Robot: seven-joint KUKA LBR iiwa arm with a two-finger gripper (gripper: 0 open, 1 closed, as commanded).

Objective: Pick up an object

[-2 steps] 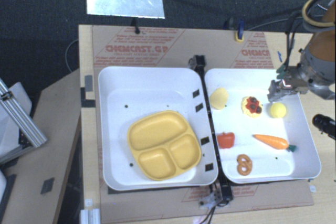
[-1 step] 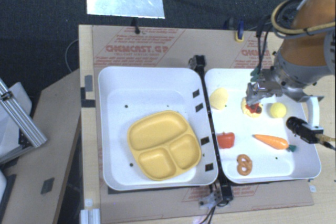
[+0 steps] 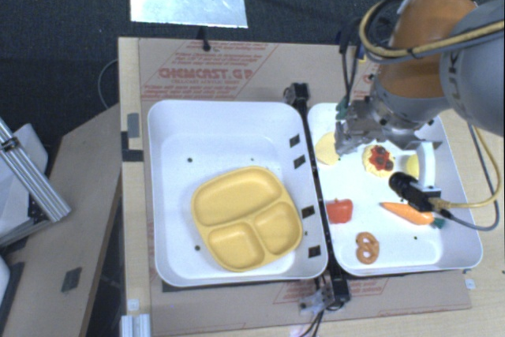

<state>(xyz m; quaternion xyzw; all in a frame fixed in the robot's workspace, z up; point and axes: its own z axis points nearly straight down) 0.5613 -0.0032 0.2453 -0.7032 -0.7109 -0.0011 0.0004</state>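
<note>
While the grey arm (image 3: 442, 51) reaches in from the right, its orange band uppermost, the gripper (image 3: 351, 140) hangs low over the far end of the right bin (image 3: 458, 249); whether the jaws are parted or closed I cannot tell, and nothing shows between them.

Counts: two white bins. Left bin (image 3: 229, 118): one yellow divided tray (image 3: 247, 217), three compartments. Right bin: five items.
- one pale yellow disc (image 3: 325, 147), just left of the gripper
- one small pizza (image 3: 378, 159), yellow with red topping, just right of it
- one red piece (image 3: 339, 210), nearer the camera
- one carrot (image 3: 406, 212), orange, lying flat
- one pretzel (image 3: 366, 246), tan, nearest the front rim
</note>
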